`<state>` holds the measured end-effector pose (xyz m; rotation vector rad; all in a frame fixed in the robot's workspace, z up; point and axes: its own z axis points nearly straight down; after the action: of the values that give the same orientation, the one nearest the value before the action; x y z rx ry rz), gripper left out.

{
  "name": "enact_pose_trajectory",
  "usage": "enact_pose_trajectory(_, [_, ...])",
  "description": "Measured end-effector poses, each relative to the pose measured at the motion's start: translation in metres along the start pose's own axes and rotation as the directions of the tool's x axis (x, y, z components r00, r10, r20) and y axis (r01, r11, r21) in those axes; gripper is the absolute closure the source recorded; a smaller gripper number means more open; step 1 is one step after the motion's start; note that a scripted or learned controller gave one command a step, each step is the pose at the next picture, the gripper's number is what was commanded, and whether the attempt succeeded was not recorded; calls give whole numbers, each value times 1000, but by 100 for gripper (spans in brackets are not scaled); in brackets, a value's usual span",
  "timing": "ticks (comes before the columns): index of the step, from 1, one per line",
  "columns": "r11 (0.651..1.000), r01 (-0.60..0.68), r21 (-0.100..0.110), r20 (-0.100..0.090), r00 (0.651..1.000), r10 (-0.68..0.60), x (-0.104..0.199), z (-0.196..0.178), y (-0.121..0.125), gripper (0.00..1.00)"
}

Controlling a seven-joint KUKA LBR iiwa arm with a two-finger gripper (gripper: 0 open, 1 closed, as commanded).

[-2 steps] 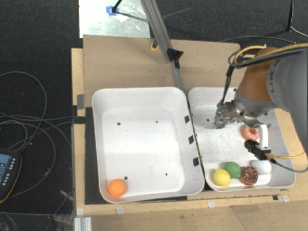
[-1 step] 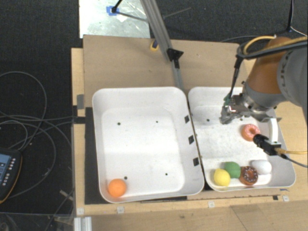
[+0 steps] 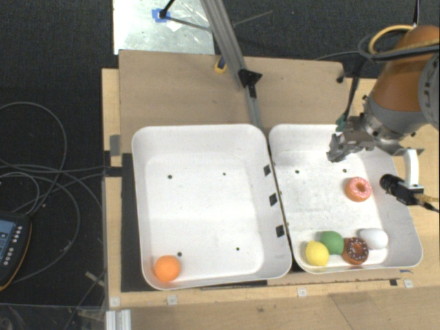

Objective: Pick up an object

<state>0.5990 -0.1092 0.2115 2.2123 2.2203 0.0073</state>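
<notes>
the gripper (image 3: 339,150) is seen above the far part of the right bin (image 3: 302,184), apart from every object; whether it is open cannot be told. a pink donut (image 3: 357,188) lies nearby. a yellow ball (image 3: 316,253), green ball (image 3: 332,240), chocolate donut (image 3: 355,251) and white egg (image 3: 373,238) are clustered at the near edge. an orange ball (image 3: 166,268) is found in the left bin (image 3: 199,150).
</notes>
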Motion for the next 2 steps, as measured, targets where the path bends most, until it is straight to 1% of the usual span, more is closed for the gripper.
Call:
enact_pose_trajectory(1, [1000, 1, 1, 0, 1000, -1, -3, -50, -7, 100])
enact_pose_trajectory(2, [1000, 8, 7, -4, 1000, -8, 60, -48, -6, 100])
